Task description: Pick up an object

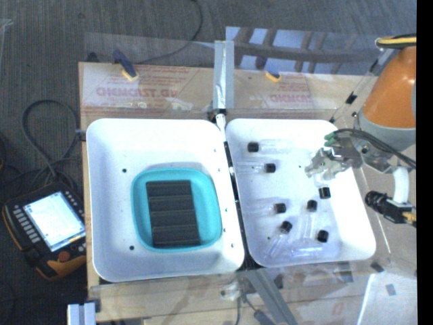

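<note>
Several small clear vials with black caps lie scattered in the right bin [352, 242]: one [253, 147] at the back left, one [270, 168] just in front of it, and others [279, 208] toward the front. My gripper [323, 164] hangs over the right part of this bin, reaching in from the right. A black-capped vial [325, 192] lies just in front of it, apart from it. I see nothing held in the gripper.
The left bin [108, 154] holds a teal tray [142, 215] with a black ribbed block [172, 212] in it. A teach pendant [47, 225] lies off the bench at the left. Cables and a black fitting [382, 205] hang beside the right bin's right rim.
</note>
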Available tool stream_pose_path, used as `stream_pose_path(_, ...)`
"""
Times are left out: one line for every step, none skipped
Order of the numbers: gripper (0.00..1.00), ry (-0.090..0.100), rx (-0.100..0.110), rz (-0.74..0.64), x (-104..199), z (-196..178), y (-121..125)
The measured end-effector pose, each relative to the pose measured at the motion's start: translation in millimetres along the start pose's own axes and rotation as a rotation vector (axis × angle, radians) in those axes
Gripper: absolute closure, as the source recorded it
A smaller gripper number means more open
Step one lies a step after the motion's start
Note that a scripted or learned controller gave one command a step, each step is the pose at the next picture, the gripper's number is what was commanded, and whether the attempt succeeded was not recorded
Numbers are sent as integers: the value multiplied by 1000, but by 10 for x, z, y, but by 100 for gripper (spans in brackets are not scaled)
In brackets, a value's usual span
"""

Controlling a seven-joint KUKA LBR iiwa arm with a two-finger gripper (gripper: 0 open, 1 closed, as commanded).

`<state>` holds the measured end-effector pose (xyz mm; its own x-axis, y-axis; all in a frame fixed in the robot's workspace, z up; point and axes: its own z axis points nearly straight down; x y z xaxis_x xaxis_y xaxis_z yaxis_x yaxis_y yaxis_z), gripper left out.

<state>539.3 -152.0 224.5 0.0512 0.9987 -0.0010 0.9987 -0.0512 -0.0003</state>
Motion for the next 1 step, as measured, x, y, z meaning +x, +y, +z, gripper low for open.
stream_pose_path(100,0,1,-3,11,-85,9)
